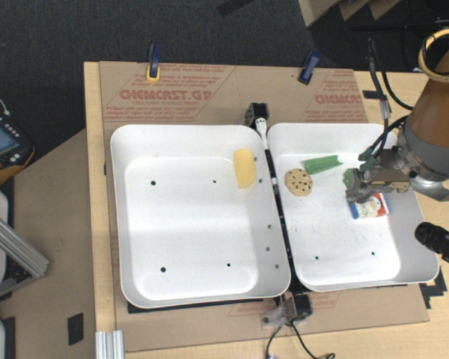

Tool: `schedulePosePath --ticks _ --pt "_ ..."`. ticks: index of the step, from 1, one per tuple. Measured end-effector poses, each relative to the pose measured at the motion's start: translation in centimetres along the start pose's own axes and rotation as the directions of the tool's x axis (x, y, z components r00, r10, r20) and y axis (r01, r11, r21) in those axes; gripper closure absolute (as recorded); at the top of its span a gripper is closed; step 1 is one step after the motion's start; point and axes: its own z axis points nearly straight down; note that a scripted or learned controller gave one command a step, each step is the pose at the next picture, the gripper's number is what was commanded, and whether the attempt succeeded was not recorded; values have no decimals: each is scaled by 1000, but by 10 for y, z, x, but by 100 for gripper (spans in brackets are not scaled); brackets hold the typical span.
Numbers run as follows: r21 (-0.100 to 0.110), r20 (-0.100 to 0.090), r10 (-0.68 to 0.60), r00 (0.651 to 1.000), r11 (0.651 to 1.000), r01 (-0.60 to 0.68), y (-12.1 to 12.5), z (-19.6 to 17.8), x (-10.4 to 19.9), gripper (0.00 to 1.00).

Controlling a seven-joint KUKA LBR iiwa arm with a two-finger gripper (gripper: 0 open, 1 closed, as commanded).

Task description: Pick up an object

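Looking down at a slant: two shallow white bins side by side on a cardboard sheet on the table.
Left bin [135,223]: centre-left of the frame; a yellow oblong piece [245,168] lies near its upper right corner, close to the wall shared with the other bin.
Right bin [337,264]: centre-right of the frame; three items in its upper half.
Cookie [298,182]: round, tan with dark specks, flat on the bin floor near the left wall.
Green piece [320,164]: elongated, lying tilted just above and right of the cookie, apart from it.
Packet [370,206]: small, white with blue and red print, at the right side of the bin.
Arm [434,118]: enters from the right edge of the frame, orange band above a grey wrist.
Gripper [359,188]: low over the right bin, directly above the packet's upper left edge, between the green piece and the packet.
Fingers: cannot tell whether apart or together; the dark body hides them, and contact with the packet is unclear.
Clamps [154,64]: two blue ones at the cardboard's top edge.
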Motion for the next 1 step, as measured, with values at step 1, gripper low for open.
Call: schedulePosePath --ticks 1 --pt "5 -3 -4 1000 1000 4 0 26 24 100"
